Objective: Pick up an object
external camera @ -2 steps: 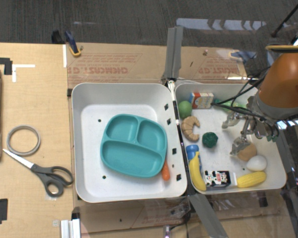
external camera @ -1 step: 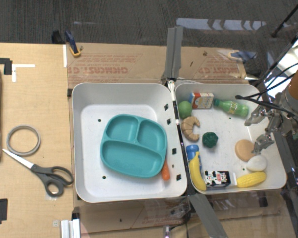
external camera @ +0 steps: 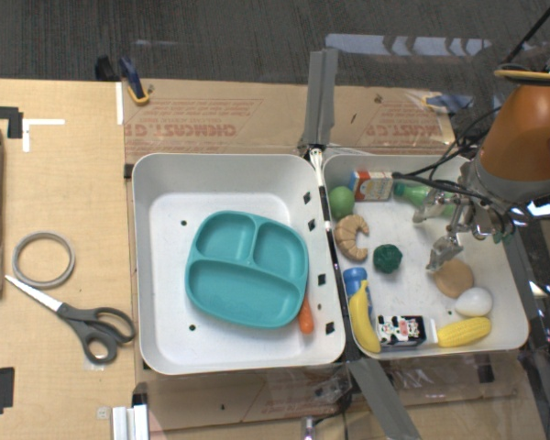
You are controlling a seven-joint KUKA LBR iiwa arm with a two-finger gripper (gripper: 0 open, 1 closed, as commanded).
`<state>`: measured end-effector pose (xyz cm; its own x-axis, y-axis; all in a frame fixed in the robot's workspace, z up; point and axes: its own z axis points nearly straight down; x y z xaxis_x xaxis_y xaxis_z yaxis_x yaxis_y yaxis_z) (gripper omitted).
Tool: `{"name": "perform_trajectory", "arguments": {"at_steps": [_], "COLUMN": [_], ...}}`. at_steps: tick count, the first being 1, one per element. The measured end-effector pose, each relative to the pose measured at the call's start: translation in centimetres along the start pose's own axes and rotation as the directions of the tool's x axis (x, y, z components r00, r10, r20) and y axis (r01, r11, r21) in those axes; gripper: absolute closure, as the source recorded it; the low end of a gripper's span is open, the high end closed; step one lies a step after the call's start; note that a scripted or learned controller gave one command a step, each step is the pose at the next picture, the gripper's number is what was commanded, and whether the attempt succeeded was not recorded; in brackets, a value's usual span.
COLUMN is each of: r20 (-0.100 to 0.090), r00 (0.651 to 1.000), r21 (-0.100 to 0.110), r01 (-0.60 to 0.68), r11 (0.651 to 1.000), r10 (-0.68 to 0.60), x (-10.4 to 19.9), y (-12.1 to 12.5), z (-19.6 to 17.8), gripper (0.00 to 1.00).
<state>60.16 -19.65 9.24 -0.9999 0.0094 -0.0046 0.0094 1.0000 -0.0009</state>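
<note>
My gripper [external camera: 431, 236] hangs over the right bin [external camera: 509, 337], reaching in from the right, open and holding nothing. Just below its lower finger lies a tan round bread piece [external camera: 454, 279], with a white egg [external camera: 474, 302] beside it. A dark green broccoli [external camera: 388, 258] sits to the gripper's left and a croissant [external camera: 353, 233] further left. A green bottle [external camera: 411, 191], a small carton [external camera: 376, 187] and a green ball [external camera: 341, 199] lie along the bin's back. At the front lie a banana [external camera: 361, 319], a black-and-white carton [external camera: 401, 329] and a corn cob [external camera: 464, 332].
The left bin [external camera: 156, 246] holds a teal divided plate [external camera: 247, 269] and a small orange carrot [external camera: 305, 317] by its right wall. On the bench to the left lie scissors [external camera: 78, 319] and a tape roll [external camera: 43, 258]. A blue object [external camera: 354, 278] sits above the banana.
</note>
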Motion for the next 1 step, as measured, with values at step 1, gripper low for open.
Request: {"name": "perform_trajectory", "arguments": {"at_steps": [1], "r20": [-0.003], "r00": [0.993], "r21": [-0.001], "r01": [0.120], "r11": [0.993], "r10": [-0.120], "x": [6.15], "y": [0.33], "z": [0.00], "gripper": [0.00]}}
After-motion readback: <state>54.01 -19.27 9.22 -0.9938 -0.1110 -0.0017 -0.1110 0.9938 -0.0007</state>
